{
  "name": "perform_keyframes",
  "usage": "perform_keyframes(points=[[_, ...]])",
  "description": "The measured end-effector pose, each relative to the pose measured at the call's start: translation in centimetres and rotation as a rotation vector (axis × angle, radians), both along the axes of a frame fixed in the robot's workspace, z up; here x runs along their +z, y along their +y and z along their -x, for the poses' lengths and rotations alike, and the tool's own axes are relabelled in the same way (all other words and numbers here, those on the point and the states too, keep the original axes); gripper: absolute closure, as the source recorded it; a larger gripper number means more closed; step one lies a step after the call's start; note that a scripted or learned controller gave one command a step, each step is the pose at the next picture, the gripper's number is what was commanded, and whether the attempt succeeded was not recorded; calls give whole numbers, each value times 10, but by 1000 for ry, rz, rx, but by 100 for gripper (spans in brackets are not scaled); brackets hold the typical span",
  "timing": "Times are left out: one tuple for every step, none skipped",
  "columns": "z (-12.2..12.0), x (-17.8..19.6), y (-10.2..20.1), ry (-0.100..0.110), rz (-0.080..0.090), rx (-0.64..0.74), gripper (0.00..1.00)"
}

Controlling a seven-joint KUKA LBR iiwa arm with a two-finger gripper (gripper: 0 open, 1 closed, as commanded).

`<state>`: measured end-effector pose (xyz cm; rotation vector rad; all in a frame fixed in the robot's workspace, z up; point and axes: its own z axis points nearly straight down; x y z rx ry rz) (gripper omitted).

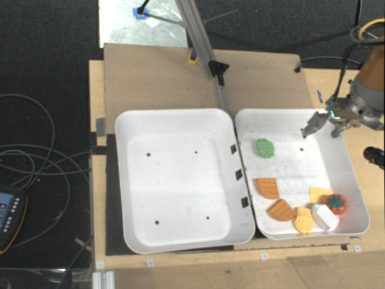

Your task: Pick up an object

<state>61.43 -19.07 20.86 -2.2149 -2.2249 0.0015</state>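
From the overhead camera you see the gripper [323, 127] over the far right edge of the right bin [289, 164], fingers spread apart with nothing between them. The objects lie well apart from it: a green piece [264, 148] mid-bin, two orange wedges [268, 188], and a yellow, white and red cluster [322, 212] in the near right corner.

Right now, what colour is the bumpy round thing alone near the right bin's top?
Green, in the camera view.
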Motion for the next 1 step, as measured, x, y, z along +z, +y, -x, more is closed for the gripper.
perform_keyframes(points=[[-1,3,0,-4,2,2,0]])
